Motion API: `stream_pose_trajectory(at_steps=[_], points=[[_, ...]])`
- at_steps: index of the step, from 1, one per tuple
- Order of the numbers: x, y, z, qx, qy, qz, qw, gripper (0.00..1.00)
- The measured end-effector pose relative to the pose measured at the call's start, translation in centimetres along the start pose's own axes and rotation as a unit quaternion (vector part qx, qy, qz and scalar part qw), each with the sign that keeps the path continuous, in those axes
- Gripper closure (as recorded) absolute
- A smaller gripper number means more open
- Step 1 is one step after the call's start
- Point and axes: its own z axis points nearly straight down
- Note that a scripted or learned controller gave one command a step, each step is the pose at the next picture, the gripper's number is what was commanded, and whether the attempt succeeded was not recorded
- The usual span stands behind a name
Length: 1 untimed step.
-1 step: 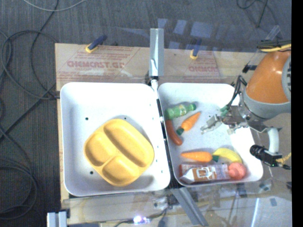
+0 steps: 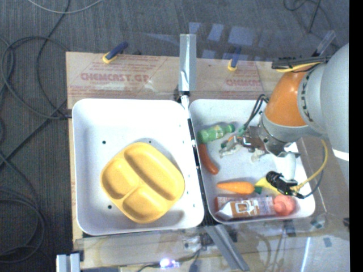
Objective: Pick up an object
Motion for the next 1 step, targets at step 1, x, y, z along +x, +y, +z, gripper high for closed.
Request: stream_pose_trajectory(at_steps=[1], points=[[0.07,-0.08,-0.78,0.002,0.001,0.000,1.0000,1.00]])
